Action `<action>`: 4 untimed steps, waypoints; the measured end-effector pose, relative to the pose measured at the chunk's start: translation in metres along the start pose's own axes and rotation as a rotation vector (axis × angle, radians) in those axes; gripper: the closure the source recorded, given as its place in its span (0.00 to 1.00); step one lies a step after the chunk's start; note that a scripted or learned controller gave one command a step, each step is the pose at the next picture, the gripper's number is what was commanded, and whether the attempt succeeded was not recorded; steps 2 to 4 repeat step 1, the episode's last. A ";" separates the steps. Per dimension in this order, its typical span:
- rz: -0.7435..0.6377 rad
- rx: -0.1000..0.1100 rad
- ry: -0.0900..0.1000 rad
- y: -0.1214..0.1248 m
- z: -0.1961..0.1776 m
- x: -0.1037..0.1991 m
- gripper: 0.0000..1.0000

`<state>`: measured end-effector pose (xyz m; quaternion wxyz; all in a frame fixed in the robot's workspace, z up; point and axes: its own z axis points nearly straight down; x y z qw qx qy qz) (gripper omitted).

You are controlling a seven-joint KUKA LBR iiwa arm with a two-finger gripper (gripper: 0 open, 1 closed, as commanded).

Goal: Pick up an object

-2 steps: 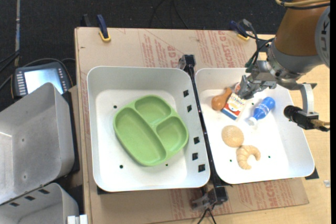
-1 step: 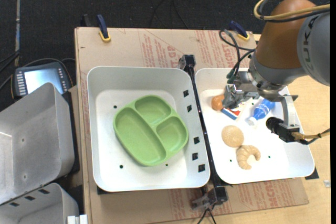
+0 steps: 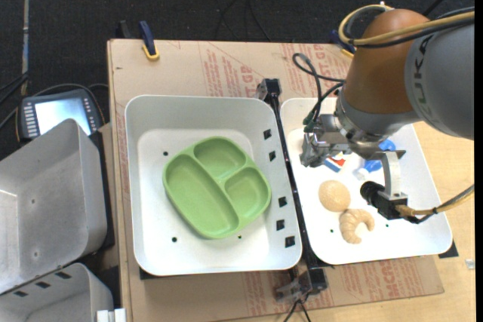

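Clearly, we saw the tool [image 3: 321, 151] low in the right white bin [image 3: 430, 237], its opening impossible to judge; the round beige bun-shaped toy [image 3: 333, 194] lay just below it, nearer than the croissant-shaped one [image 3: 355, 225].

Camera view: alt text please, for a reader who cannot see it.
A grey and orange robot arm reaches over the right white bin, above a round bun and a croissant. The left white bin holds a green divided plate.
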<state>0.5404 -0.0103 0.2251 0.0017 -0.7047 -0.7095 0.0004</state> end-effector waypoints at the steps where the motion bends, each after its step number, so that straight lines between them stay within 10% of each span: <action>1: -0.003 0.000 0.001 -0.023 -0.002 0.060 1.00; 4: -0.003 0.000 0.001 -0.023 -0.002 0.060 1.00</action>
